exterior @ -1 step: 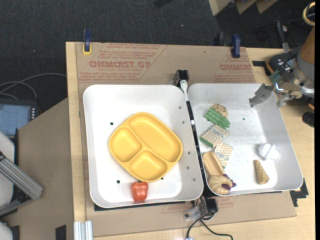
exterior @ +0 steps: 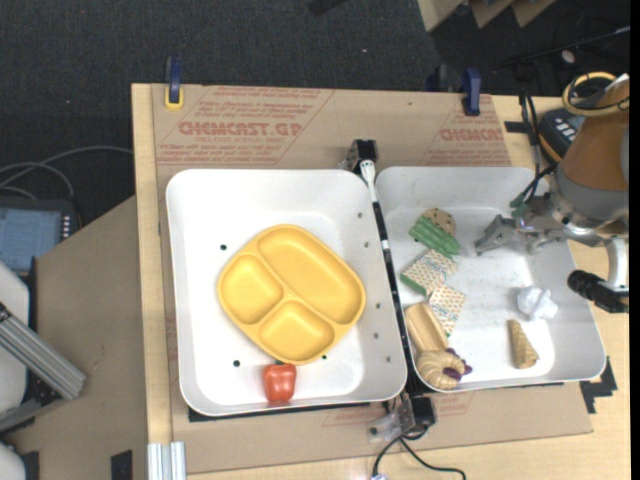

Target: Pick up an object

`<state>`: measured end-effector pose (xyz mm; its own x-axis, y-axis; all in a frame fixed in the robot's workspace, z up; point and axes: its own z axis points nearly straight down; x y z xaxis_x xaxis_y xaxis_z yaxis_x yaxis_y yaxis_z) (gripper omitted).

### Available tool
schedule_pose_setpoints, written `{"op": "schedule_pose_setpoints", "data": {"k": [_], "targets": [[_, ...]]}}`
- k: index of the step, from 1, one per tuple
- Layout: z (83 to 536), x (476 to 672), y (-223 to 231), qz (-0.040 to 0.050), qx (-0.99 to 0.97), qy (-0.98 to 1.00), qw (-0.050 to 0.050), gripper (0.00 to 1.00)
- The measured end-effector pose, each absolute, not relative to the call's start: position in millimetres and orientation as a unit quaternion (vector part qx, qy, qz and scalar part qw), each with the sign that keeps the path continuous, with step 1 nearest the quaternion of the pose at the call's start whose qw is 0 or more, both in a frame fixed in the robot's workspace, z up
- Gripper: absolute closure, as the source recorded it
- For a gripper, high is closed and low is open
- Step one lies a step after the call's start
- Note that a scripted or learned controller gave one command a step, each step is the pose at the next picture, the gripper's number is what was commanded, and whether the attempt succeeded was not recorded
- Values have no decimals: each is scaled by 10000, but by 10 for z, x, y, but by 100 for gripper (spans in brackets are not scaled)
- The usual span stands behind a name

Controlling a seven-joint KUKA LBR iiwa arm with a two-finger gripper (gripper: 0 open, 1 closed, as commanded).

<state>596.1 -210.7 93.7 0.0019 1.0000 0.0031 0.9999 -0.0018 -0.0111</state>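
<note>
Objects crowd the right bin (exterior: pixel 590 353): we see a green piece (exterior: pixel 435 234) at its far left, patterned packets (exterior: pixel 436 280) nearer, a white lump (exterior: pixel 535 303) to the right. Our claw (exterior: pixel 503 232) hangs spread and empty just right of the green piece. Risk, we judge: closing on bare floor, or nudging the piece away.

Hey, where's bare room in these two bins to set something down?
Left bin: bare strips around the yellow tray, widest along the top; the red pepper crowds the near edge. Right bin: bare middle between patterned packets and white wad; its left side is crowded.
</note>
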Motion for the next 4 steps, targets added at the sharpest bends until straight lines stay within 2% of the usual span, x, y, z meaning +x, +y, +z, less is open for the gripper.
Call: {"op": "schedule_pose_setpoints", "data": {"k": [1, 2, 3, 4], "targets": [[850, 6695, -1591, -24, -7047, -7095, -15, 0], [851, 6670, -892, -8, -7047, -7095, 19, 0], [848, 6217, -946, 10, -7075, -7067, 16, 0], [955, 6237, -948, -5, -7075, -7067, -6, 100]]}}
